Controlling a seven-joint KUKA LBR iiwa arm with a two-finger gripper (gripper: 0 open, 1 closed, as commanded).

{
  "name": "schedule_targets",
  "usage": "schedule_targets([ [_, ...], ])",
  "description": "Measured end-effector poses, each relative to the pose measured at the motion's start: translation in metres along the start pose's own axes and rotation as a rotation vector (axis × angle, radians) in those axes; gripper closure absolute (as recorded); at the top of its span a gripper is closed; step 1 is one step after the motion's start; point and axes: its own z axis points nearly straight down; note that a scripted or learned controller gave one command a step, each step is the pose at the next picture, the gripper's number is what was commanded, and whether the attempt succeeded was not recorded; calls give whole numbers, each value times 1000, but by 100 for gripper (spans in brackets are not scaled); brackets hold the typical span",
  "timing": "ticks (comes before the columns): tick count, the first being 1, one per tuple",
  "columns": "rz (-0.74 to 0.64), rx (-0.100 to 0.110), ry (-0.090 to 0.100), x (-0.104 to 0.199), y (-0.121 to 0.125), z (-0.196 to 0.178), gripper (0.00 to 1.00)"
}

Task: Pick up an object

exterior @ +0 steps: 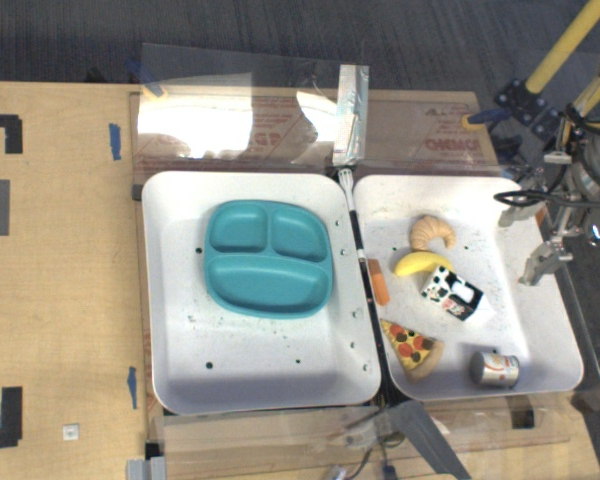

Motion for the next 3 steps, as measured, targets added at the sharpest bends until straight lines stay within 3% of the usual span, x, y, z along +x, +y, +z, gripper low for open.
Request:
schedule_targets([
  [1,-259,-2,5,71,-15,83,0],
  [2,-182,15,-37,43,21,139,0],
  [3,68,11,-45,1,46,147,0],
])
